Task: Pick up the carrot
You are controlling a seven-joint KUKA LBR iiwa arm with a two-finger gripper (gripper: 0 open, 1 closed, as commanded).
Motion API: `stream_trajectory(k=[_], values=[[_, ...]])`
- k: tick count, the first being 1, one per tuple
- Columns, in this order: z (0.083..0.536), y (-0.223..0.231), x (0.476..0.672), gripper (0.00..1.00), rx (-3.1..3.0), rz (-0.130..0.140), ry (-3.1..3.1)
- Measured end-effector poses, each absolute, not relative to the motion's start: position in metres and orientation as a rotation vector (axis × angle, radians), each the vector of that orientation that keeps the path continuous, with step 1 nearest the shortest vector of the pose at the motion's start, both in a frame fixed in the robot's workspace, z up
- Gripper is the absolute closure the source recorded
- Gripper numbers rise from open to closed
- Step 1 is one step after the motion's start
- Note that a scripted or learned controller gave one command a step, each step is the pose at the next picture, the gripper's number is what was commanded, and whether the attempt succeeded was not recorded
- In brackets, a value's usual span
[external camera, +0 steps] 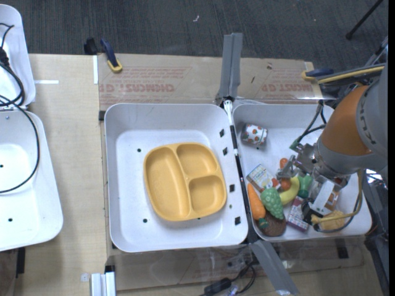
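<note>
Find the small orange plastic carrot (255, 203) low in the right-hand shallow white bin (281, 123), lying close along the wall next to the left-hand white bin (123, 165). Note the bumpy green toy vegetable (272, 201) pressed against its right side, with a yellow toy banana (289, 192) just past that and a dark brown round toy (275, 226) near its lower end. Look a little up and right for the dark two-finger gripper (297, 167) on the grey and orange arm, above the pile and nearer the banana than the carrot. Cannot tell whether open or shut, and cannot see anything held. To do this step well, probably best to slide left toward the wall, come straight down over the middle of the carrot, turn to squeeze across its thin width, and stay off the green toy. Careful of bumping the wall or grabbing two toys at once. Over in the left bin, see the yellow plastic tray (185, 180) with three parts. For writing, spot upside-down red letters on the brown cardboard sheet (166, 76) behind the bins, too faint to read for sure, and bright pictures on a small flat card packet (259, 176), too tiny to read.
</note>
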State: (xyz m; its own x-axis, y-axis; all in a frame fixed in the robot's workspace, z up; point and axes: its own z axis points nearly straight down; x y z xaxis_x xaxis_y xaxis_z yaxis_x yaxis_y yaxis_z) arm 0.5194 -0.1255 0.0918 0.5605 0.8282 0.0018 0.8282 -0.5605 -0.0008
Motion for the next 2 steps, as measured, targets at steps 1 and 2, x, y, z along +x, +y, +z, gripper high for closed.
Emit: stream_trajectory(k=[1, 2], values=[[0.092, -0.125, 0.519, 0.00, -2.773, -0.002, -1.472], [0.191, -0.079, 0.478, 0.00, -2.539, 0.003, -1.848]])
